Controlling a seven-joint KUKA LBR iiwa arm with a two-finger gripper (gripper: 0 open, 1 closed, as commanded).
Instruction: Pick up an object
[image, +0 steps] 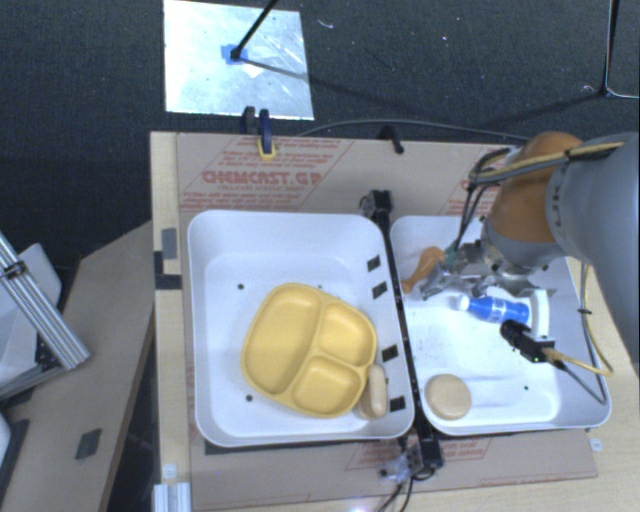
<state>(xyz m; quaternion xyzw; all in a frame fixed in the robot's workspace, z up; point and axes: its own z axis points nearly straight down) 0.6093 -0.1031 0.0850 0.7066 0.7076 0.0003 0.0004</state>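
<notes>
Objects for the pick lie in both bins, and we judge that none is lifted yet. In the right bin we see a blue-and-white tube, an orange piece near the divider, and a round tan disc at the front. In the left bin sits a yellow divided tray, with a small beige piece just beside its front corner.

Our arm reaches into the right bin, and the end effector is low, between the orange piece and the tube, close to both. Whether it is apart, together or clamped on anything we cannot tell, since the metal parts blur together there.

As we read it, the reach is made; a sure grasp and the lift are left.
</notes>
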